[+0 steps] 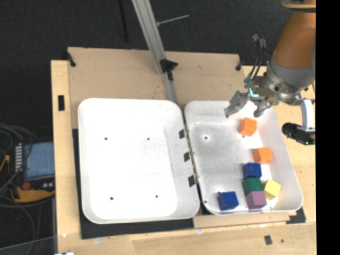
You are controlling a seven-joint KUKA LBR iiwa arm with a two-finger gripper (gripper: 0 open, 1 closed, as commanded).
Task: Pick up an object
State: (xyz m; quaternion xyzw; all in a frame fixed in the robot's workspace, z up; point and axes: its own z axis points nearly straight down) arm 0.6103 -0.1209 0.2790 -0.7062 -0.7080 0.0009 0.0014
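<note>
Gripper [248,105] hung over the far edge of the right bin [212,158], its two grey fingers spread apart with nothing between them. One finger [234,104] angled toward the bin's middle, the other toward its right wall. An orange cube [247,126] lay just below the fingertips on the bin floor, near them but apart from them. The arm [295,41], grey with its orange band, came in over the bench's far right corner.

Along the right bin's right wall lay a second orange cube [263,155]. Just nearer than it sat a blue cube [252,170], then a green cube [253,185] touching it, and a purple cube [256,199] at the near edge, touching the green one. A yellow cube [272,188] sat tilted beside the green and purple ones, close against the near right corner. Another blue cube [228,200] lay by the near edge, well apart from the purple cube and toward the bin's near left corner.

The left bin [133,158] sat beside the right one, their inner rims meeting. A metal pole [151,36] slanted across the bench's far edge.
</note>
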